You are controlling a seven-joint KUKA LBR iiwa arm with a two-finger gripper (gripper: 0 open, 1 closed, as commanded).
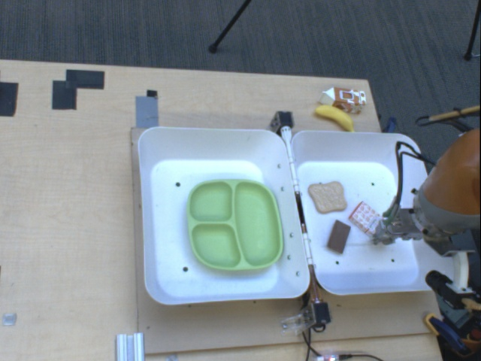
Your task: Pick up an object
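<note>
Bench (68,224): pale wood top with dark squares near its far left corner; grey carpet beyond it.
Left bin (161,224): shallow, white, holding a green divided plate (234,225) with three compartments.
Right bin (376,265): white, touching the left bin along a central seam; it holds all three loose items.
Arm (455,190): grey with an orange band, coming in from the right over the right bin's edge.
Gripper (385,232): low over the bin floor, just beside the red-and-white packet; cannot tell how far its fingers are apart or whether it has anything.
Toast slice (328,196): tan, speckled, lying flat toward the bin's far left.
Red-and-white packet (364,216): small, checked, tilted diagonally.
Brown block (339,236): dark rectangle, long axis running near-to-far with a slight lean.
Banana (334,116): yellow, on the bench beyond the bins, beside a small carton (347,96).
</note>
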